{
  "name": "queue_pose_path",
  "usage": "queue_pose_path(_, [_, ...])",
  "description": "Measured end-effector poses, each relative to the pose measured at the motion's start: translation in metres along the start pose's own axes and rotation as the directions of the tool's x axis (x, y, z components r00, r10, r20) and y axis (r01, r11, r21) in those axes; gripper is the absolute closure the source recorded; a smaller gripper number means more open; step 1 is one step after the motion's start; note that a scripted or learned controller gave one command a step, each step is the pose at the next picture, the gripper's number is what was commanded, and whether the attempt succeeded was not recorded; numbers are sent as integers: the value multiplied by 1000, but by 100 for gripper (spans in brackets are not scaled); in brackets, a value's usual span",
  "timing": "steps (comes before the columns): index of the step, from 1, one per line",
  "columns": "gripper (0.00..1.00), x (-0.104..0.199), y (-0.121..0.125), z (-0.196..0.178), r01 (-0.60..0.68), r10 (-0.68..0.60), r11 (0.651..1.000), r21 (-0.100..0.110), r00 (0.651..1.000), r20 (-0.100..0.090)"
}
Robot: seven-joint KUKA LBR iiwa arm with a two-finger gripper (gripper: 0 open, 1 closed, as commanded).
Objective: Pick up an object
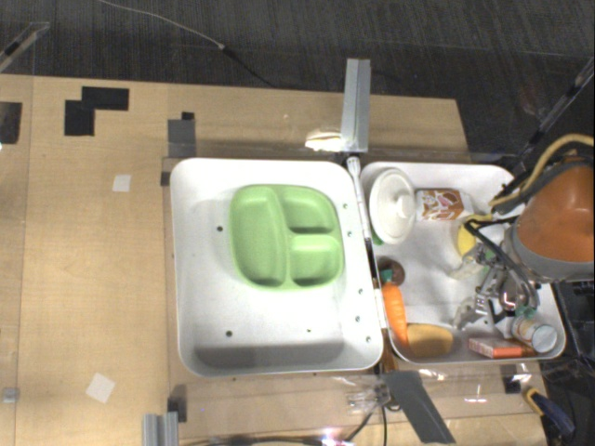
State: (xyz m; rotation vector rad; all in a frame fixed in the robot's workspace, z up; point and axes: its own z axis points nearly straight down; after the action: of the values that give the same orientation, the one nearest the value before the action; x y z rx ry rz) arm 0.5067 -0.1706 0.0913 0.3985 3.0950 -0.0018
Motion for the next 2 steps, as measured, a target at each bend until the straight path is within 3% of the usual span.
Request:
queue_pose_path(1, [0,-37,49,1,-58,58,998,-2,998,0])
queue_pose_path(2, [0,-124,44,5,45,-45,999,0,998,-53])
